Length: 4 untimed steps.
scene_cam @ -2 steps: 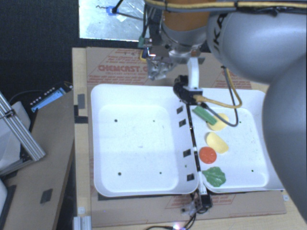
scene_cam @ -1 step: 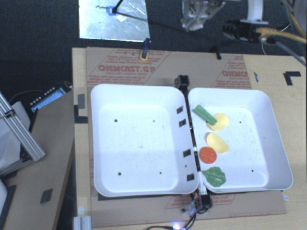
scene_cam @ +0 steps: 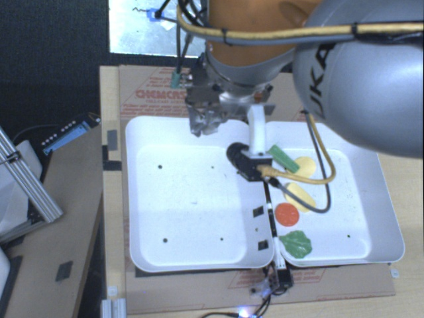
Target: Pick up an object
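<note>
Pincer (scene_cam: 204, 121) hangs over the left bin's (scene_cam: 185, 204) far edge; I cannot tell its opening, and nothing shows in its hold. Candidates lie in the right bin (scene_cam: 344, 204), apart from it: green block (scene_cam: 283, 159), yellow pieces (scene_cam: 306, 166), red disc (scene_cam: 287, 214), green leafy piece (scene_cam: 296, 244). Judged: positioned high pending approach.

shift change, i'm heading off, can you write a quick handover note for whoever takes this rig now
Gripper: up over the far rim of the left bin; nothing seen in it.
Things: all in the right bin, toward its left side: green block, yellow pieces, red disc, green leaf by the near rim.
Done: no pick yet, judging by how things lie.
Left: move over the right bin and pick one; the green leaf lies apart from the rest, so it is perhaps the easiest.
</note>
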Each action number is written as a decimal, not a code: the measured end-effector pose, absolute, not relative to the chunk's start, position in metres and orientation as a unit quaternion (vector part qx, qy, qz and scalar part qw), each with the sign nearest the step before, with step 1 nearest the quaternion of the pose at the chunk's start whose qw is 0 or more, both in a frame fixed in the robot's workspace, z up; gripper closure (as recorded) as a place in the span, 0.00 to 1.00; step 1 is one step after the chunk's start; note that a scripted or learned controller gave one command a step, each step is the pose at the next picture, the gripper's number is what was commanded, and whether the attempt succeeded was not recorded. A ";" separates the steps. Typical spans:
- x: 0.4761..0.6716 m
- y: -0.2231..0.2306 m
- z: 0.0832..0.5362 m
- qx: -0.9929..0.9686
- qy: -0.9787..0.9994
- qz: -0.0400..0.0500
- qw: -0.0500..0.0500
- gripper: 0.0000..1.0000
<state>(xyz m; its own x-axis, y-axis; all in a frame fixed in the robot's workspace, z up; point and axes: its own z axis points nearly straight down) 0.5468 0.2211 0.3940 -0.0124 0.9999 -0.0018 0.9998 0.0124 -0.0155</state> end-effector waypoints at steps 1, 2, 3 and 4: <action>0.586 0.183 0.544 -0.708 -0.706 -0.008 -0.005 1.00; 0.530 0.211 0.259 -0.706 -0.708 0.008 0.004 1.00; 0.576 0.190 0.360 -0.708 -0.707 -0.005 -0.003 1.00; 0.586 0.155 0.466 -0.708 -0.707 -0.006 -0.004 1.00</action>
